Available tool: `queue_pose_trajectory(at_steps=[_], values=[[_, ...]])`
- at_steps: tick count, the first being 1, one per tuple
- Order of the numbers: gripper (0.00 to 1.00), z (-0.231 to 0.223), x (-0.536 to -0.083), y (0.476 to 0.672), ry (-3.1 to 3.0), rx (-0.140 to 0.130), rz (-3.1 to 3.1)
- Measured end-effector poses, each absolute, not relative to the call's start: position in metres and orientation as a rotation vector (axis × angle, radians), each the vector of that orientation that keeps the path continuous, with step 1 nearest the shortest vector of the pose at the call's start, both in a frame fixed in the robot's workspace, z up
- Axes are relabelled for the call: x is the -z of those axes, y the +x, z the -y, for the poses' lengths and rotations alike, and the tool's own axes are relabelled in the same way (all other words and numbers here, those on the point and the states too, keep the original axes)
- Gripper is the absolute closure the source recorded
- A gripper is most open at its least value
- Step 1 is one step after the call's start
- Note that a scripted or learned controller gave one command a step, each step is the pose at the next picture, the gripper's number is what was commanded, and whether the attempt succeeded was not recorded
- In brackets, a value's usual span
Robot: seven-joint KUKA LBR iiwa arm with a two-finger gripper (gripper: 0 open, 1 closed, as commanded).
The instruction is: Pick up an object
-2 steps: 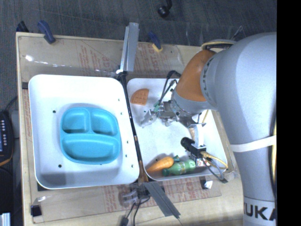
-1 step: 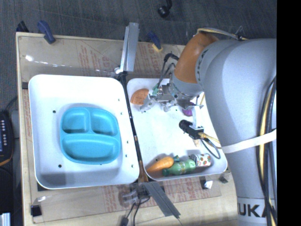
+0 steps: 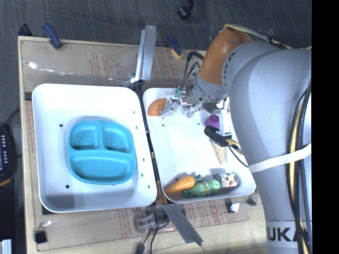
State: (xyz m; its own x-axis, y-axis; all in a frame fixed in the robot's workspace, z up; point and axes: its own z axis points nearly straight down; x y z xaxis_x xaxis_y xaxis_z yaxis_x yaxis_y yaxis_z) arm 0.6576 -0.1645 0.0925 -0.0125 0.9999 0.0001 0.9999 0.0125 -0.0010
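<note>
While the claw (image 3: 170, 108) hung low at the right bin's (image 3: 183, 152) far corner, beside an orange-brown object (image 3: 155, 107), its state couldn't be told. Approach step, seemingly; next needs closing squarely on it.

A robot lab: clamped bench (image 3: 79, 62), white bins (image 3: 47, 142), carpet floor (image 3: 79, 9)

grey arm (image 3: 265, 105) from the right, orange-banded wrist bent down, gripper (image 3: 177, 106) low and leftward
</note>
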Motion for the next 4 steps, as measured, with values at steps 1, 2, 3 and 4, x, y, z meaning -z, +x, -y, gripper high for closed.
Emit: queue_pose_trajectory(at_steps=[1,2,3,4], values=[[0.00,0.173,-0.091,0.575,-2.210,-0.003,2.227],[0.00,0.184,-0.093,0.482,-2.214,0.002,2.230],[0.00,0.146,-0.091,0.529,-2.208,-0.002,2.231],[0.00,0.157,-0.092,0.478,-2.211,0.002,2.233]])
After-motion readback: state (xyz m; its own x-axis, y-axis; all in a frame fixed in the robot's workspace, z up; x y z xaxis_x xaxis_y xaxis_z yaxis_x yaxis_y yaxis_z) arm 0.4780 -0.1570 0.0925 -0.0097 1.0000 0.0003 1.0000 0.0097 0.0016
